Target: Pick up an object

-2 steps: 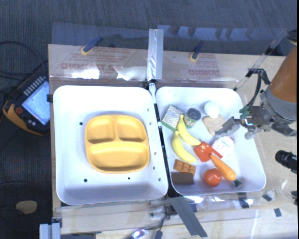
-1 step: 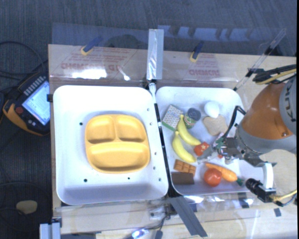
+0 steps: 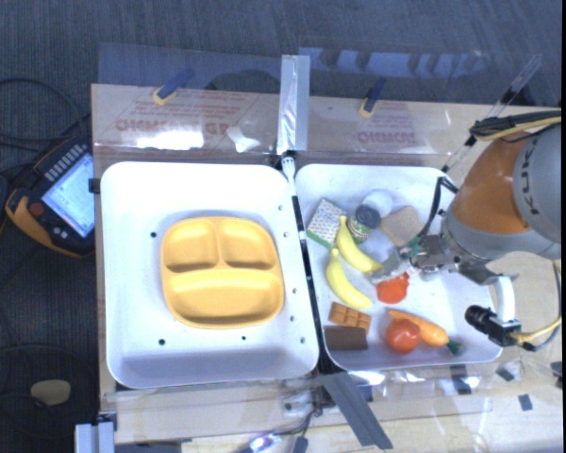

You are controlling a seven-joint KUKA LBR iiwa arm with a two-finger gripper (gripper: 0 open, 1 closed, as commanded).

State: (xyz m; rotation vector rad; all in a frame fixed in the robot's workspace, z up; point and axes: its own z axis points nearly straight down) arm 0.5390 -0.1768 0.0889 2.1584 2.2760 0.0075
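Note:
The right bin [image 3: 472, 182] holds several toy foods. Two yellow bananas [image 3: 351, 249] lie near its left wall, with a second banana [image 3: 347, 287] just below the first. A small red piece [image 3: 392, 291] sits in the middle. A red tomato [image 3: 403, 338] and an orange carrot [image 3: 427, 329] lie near the front. My gripper [image 3: 397, 270] reaches in from the right and hangs right over the red piece's upper edge. I cannot tell whether it touches the piece.
A green-lidded jar [image 3: 363, 221], a white cup [image 3: 378, 201], a tan piece [image 3: 402, 223] and a checkered packet [image 3: 323, 220] crowd the bin's back. Brown blocks [image 3: 348, 327] lie front left. The left bin [image 3: 132, 347] holds a yellow divided tray [image 3: 223, 270].

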